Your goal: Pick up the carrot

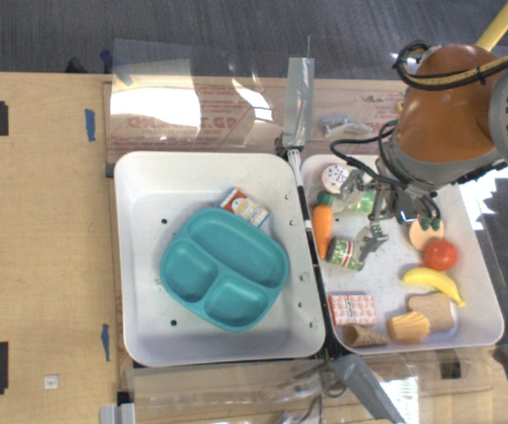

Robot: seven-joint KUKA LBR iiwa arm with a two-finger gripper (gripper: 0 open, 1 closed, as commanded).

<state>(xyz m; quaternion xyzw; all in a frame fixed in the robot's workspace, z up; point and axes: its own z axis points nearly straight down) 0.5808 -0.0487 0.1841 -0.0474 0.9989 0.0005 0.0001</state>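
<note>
**Inspector:** Looking at the right bin [488, 312], I find the carrot [322, 229] lying flat against its left wall, green top toward the far end, orange body pointing near. It rests on the bin floor — not lifted, and nothing grips it.

**Assistant:** And the gripper [375, 235]?

**Inspector:** It hangs over the middle of the same bin, below the orange wrist band [443, 104], just right of the carrot. A small green-labelled can [344, 253] lies between the two, touching or nearly touching the carrot's near end. Whether the pincer is spread or clenched I cannot tell; cables and dark metalwork crowd that spot. No object is visibly held.

**Assistant:** So how much of the task is done?

**Inspector:** In my judgement, only the approach. The arm is over the correct bin and near the target, but alignment, descent, closing and lifting are all outstanding.

**Assistant:** Anything else to note?

**Inspector:** The right bin is cluttered — a tomato [441, 254], a banana [432, 281], a bread slice [432, 312], a white round lid [334, 177] at the far end. The left bin [139, 184] holds a teal divided plate [225, 268] and a small carton [244, 208]. The carrot's place hard by the wall and the can may, I judge, hinder a clean grasp.
</note>
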